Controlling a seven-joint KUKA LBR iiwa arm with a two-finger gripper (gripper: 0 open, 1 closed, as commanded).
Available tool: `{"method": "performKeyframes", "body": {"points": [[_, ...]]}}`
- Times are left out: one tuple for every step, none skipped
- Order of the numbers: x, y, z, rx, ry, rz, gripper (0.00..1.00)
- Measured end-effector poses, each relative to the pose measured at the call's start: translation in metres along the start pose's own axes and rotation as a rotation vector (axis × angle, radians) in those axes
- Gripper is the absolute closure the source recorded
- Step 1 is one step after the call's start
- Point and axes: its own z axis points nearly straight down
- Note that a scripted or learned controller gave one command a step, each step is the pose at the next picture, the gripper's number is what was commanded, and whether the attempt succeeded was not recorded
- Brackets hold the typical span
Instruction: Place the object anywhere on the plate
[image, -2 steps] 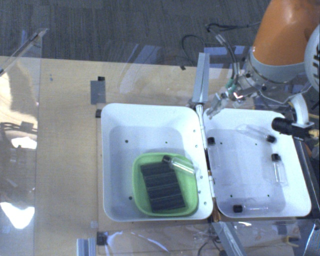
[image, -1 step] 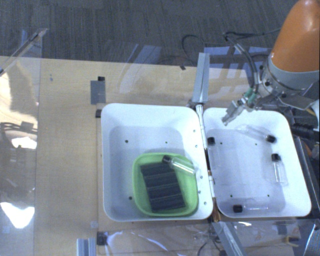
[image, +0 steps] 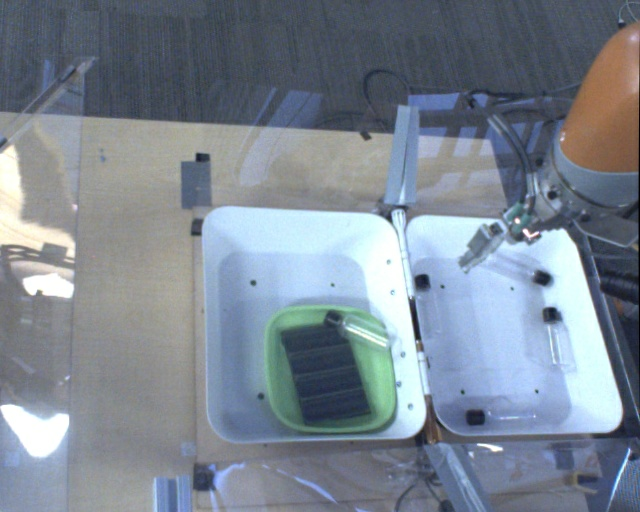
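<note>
The green plate (image: 285, 345) lies in the left white bin (image: 225, 300), toward that bin's front right corner. On the plate rests a dark ribbed block (image: 325, 372), and touching the block's far end lies a clear tube with a black cap (image: 353, 327), stretching toward the plate's right rim. So the object already sits on the plate.

Right of the plate, the right white bin (image: 590, 400) holds 4 more clear capped tubes: 1 (image: 553, 335) by its right wall, 1 (image: 500, 412) along its front, and 2 at the back, where they are hard to make out.

The gripper (image: 480, 246) hangs over that bin's back, well apart from the plate. Whether its jaws are spread or pressed together cannot be told.
</note>
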Motion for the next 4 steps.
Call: {"method": "performKeyframes", "body": {"points": [[0.043,0.005,0.004,0.001,0.002,0.033,0.00],[0.027,-0.028,-0.008,-0.002,-0.001,0.118,0.00],[0.080,-0.011,0.001,0.000,0.002,0.155,0.00],[0.068,-0.031,0.031,0.000,0.001,0.168,0.00]]}}
